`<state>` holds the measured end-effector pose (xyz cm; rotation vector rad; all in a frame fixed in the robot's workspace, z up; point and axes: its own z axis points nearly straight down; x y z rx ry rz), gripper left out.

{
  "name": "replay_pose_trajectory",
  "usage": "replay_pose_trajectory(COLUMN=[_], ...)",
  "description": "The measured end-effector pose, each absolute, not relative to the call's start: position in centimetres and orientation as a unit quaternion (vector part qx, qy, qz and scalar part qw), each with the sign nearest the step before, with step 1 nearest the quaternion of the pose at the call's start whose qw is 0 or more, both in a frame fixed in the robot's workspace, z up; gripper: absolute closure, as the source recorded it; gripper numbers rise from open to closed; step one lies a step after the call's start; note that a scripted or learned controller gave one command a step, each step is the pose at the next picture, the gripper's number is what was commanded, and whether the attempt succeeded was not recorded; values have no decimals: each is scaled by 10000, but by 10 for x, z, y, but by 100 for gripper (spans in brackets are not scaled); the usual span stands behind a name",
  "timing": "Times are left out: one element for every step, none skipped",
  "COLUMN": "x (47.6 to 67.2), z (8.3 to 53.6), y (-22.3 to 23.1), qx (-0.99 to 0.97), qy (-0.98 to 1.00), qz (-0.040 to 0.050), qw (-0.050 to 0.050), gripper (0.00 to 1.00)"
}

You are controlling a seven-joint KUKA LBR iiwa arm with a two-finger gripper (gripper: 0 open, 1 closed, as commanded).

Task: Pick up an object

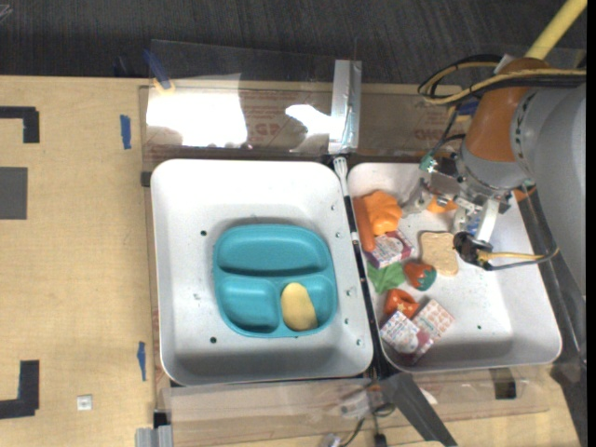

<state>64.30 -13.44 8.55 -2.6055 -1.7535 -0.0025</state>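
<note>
The arm (535, 128) — grey, with its orange band — reaches in from the right and hangs over the upper part of the right bin (521, 329). The left bin (186, 212) holds a teal divided tray (270, 254), and a yellow potato-like piece (298, 305) lies in the tray's lower right compartment.

In the right bin the loose things crowd against the left wall: an orange toy (380, 214) at the top, a patterned packet (391, 248) under it, a green piece (387, 276), a red tomato-like piece (421, 274), a tan slice of bread (440, 251) just right of these, a small red piece (400, 301) and two patterned packets (417, 326) lowest. Any of them could serve as the thing to pick up.

The gripper (445, 198) sits low near the orange toy and above the bread slice; nothing shows between its fingers, and whether they are spread or closed I cannot tell.

The risks, as I judge them: the pile is tight, so a descent could land on two pieces at once and push them apart rather than trap one; the flat bread slice gives little to pinch; and pieces hard against the bin wall leave no room for a finger on that side — a grasp there may slip off.
</note>
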Motion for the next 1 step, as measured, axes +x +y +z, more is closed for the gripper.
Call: replay_pose_trajectory(x=[571], z=[87], y=[-98], qx=[-7972], qy=[-6037], qz=[-18], qw=[-4], gripper=[0])
